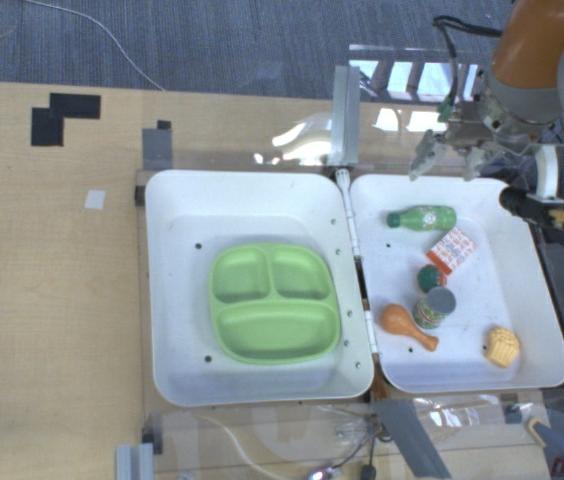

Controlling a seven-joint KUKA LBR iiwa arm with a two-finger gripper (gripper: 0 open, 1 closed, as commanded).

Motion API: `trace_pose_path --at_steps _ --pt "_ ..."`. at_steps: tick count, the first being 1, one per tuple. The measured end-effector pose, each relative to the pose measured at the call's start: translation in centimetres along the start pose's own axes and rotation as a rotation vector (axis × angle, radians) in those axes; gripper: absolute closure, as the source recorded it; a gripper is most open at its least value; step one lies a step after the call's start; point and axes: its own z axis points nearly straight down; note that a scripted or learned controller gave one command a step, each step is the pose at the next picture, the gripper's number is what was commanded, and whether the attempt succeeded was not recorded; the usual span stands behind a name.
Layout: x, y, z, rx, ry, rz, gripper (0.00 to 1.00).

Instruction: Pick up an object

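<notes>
pincer parted above the right bin, nothing picked yet

the pincer (pixel 444 158) hangs released at the 12 o'clock edge of the right bin (pixel 532 268), its two fingers spread and nothing between them. it sits high over the rim rather than down among the goods.

nearest below it, toward 6 o'clock, lies the green bottle (pixel 422 218) on its side, cap pointing to 9 o'clock. this looks the likeliest thing to take. just past it at 5 o'clock is a red-and-white box (pixel 452 250), then a small dark green cap (pixel 430 278) and a can (pixel 434 308) close together. an orange drumstick (pixel 407 326) lies at the can's 8 o'clock, touching or nearly so. a yellow corn piece (pixel 502 346) sits well apart at the bin's 5 o'clock corner.

the step in hand reads as the approach: no descent, no grasp yet. the next move calls for lowering over the bottle with the fingers set across its narrow width.

the box beside the bottle may crowd one finger. the left bin (pixel 172 268) holds a green tray (pixel 274 303) and plays no part.
</notes>
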Motion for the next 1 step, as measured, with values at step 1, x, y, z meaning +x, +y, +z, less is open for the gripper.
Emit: trace_pose_path --at_steps 1 --pt "-4.70 0.72 13.62 0.001 -0.001 0.003 0.00"
